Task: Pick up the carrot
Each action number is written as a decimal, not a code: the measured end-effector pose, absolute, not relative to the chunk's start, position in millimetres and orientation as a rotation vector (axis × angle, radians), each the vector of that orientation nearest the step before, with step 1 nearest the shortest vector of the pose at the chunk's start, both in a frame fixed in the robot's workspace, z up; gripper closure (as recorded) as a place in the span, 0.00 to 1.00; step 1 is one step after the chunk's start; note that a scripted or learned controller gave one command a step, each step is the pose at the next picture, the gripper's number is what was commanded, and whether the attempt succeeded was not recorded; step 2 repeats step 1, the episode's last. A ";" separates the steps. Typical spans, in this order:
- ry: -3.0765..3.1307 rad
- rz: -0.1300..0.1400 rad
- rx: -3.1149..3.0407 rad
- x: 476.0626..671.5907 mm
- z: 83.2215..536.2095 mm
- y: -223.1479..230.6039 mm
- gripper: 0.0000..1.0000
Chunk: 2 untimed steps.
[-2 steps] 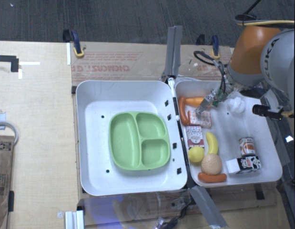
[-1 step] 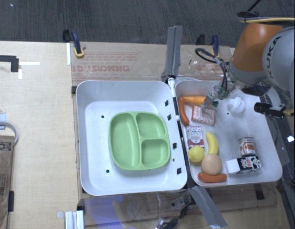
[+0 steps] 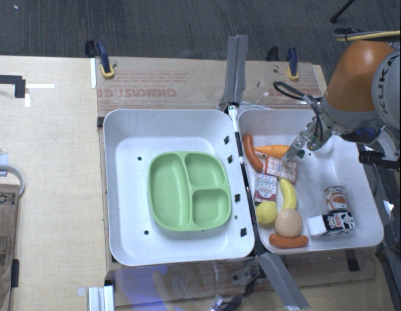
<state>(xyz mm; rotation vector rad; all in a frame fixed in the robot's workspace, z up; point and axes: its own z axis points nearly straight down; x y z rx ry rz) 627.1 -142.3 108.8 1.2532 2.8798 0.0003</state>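
The carrot [image 3: 271, 151] is orange and lies flat near the back left of the right bin [image 3: 355, 173], pointing left to right. My gripper [image 3: 297, 149] comes down from the right and sits right at the carrot's right end, low over the bin floor. The carrot still rests among the other items. The gripper's body hides the tip of the carrot.
A red sausage [image 3: 252, 153] lies just left of the carrot, with red packets [image 3: 280, 168] in front. Further forward are a banana [image 3: 288, 193], lemon [image 3: 265, 212], brown egg-like ball [image 3: 288, 223], second sausage [image 3: 288, 241], can [image 3: 335, 198] and small box [image 3: 331, 223]. The left bin [image 3: 122, 193] holds a green divided plate [image 3: 189, 191].
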 end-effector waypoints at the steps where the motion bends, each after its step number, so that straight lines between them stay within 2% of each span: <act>1: 2.605 -0.002 1.756 601.1 190.7 -54.2 1.00; 2: 2.605 -0.002 1.756 601.1 190.7 -54.2 1.00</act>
